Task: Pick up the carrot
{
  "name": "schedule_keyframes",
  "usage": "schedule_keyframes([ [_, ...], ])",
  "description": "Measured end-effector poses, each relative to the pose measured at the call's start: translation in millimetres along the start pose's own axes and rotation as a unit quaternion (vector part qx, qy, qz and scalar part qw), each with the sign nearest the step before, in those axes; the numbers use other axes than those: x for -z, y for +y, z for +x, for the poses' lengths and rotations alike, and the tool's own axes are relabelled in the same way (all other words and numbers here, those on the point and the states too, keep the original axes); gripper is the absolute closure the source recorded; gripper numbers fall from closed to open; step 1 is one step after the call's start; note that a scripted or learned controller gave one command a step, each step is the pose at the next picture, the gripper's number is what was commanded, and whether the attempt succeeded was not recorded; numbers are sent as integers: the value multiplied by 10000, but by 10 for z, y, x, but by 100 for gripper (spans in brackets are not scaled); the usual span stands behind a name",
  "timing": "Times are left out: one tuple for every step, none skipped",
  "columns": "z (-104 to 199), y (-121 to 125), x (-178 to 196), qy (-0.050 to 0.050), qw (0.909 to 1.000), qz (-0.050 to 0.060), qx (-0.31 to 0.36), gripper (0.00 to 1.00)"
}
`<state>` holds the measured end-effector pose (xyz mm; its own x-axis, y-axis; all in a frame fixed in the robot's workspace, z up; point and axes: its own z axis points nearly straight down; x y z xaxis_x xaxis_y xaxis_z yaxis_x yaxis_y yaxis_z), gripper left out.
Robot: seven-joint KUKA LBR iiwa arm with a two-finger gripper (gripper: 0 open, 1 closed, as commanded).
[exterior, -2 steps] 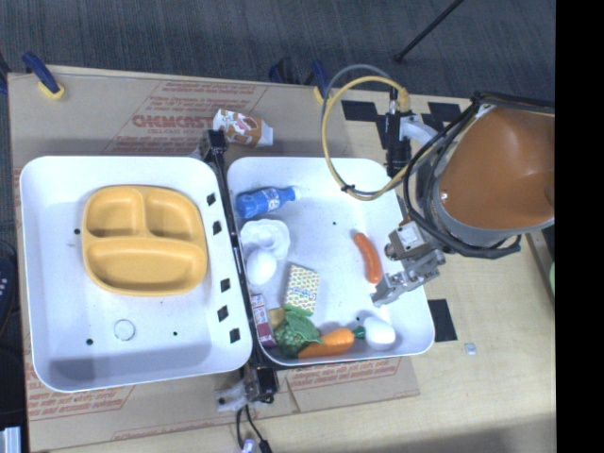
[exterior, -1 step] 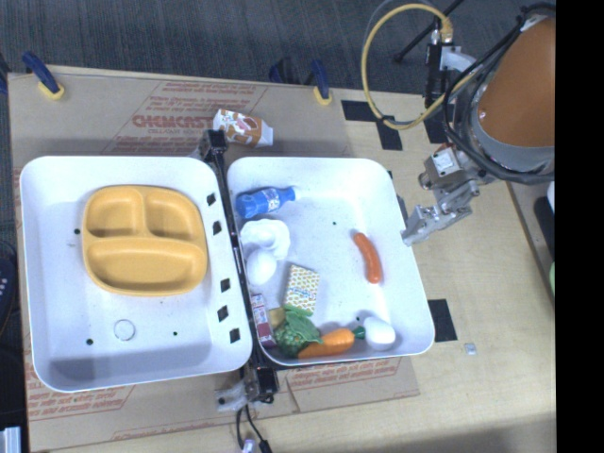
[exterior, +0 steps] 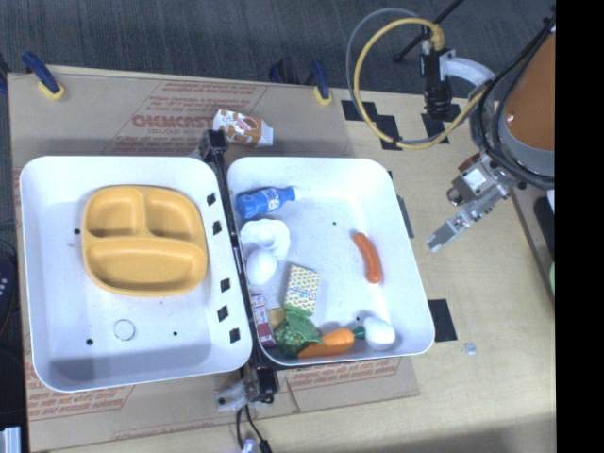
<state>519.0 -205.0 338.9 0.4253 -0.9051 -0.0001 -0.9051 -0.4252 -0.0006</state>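
Note:
The carrot [exterior: 327, 342] is orange with green leaves on its left end. It lies flat along the front wall of the right bin [exterior: 401, 215], between a green leafy piece [exterior: 295, 327] and a white egg [exterior: 379, 333]. My gripper [exterior: 461, 217] hangs over the bare bench just right of the right bin, well behind and to the right of the carrot. It points down and to the left, and nothing shows in it.
The right bin also holds a red sausage [exterior: 367, 256], a blue bottle [exterior: 263, 200], two white lumps [exterior: 265, 249] and a small patterned box [exterior: 302, 289]. A yellow divided plate [exterior: 144, 237] sits in the left bin [exterior: 47, 347]. A small carton [exterior: 243, 127] lies behind the bins.

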Motion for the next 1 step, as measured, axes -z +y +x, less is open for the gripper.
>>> schedule_keyframes([
  [-48, -77, 274, -3, 9804, 9, 1970, 100],
])
